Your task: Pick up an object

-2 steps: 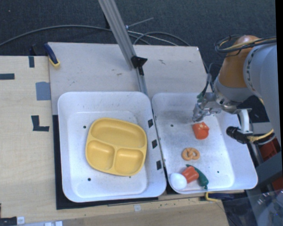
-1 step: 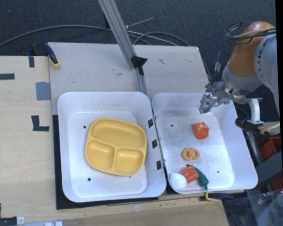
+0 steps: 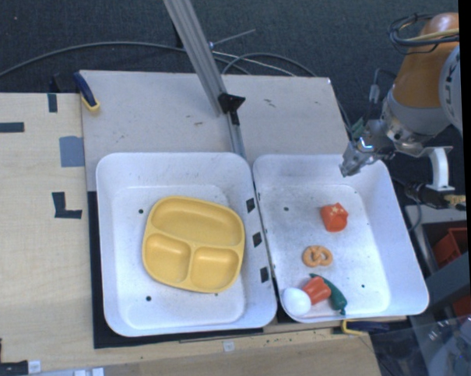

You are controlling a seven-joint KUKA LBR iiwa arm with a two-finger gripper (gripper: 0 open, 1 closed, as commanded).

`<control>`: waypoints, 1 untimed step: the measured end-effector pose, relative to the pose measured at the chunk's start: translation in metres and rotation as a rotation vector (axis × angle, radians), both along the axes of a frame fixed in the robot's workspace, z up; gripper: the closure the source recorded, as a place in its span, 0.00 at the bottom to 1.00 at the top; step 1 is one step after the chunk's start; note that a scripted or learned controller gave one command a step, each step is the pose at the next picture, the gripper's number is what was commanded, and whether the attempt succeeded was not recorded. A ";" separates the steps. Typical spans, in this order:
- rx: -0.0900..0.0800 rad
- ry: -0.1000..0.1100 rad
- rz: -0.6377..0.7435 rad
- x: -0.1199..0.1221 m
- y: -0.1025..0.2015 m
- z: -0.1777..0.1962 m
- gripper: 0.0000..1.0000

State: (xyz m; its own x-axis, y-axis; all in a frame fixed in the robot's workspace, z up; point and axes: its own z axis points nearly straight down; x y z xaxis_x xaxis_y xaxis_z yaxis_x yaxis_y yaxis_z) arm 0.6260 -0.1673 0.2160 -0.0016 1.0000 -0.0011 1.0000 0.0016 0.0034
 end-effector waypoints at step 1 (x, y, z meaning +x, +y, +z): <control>0.003 0.004 0.004 -0.004 0.046 0.008 1.00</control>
